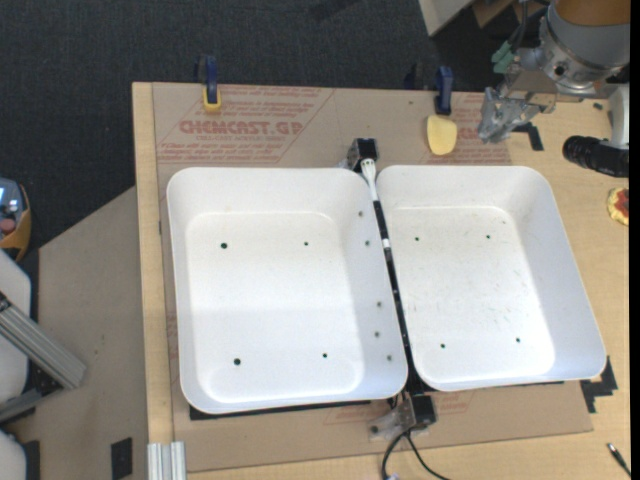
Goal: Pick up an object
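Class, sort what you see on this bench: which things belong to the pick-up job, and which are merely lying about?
Job: small pale yellow object on the board; metal two-finger gripper.
Lying about: two shallow white bins; blue-and-yellow clamp; blue clamp.

The brown board [300, 118] under the bins bore red print. It read "CHEMCAST GP". Smaller lines around it were illegible.

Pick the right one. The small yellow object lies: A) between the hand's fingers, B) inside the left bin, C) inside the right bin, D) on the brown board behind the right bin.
D: the yellow object rests on the board just past the right bin rim, beside the hand.
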Action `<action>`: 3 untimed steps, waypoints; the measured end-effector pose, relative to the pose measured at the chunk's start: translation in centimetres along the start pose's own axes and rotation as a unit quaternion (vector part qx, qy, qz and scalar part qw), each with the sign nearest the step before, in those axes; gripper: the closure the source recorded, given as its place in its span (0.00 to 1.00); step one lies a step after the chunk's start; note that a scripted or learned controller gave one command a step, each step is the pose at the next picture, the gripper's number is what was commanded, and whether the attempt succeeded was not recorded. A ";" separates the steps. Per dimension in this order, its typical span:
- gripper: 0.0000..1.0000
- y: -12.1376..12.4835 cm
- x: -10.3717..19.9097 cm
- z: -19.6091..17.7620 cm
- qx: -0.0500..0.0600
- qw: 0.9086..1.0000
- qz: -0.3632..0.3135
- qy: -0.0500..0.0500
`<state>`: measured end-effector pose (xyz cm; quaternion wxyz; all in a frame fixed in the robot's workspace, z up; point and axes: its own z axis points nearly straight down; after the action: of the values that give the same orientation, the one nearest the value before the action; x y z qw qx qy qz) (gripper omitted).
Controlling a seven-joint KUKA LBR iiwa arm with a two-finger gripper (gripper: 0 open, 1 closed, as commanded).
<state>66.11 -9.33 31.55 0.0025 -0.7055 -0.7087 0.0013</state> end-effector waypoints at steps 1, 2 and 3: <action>1.00 0.3 6.9 6.0 0.000 1.000 0.000 0.000; 1.00 -1.8 12.2 -11.2 -0.012 1.000 -0.001 0.000; 1.00 0.6 11.7 -1.7 -0.001 1.000 0.003 -0.001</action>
<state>66.69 2.39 33.28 0.0013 -0.7074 -0.7069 0.0015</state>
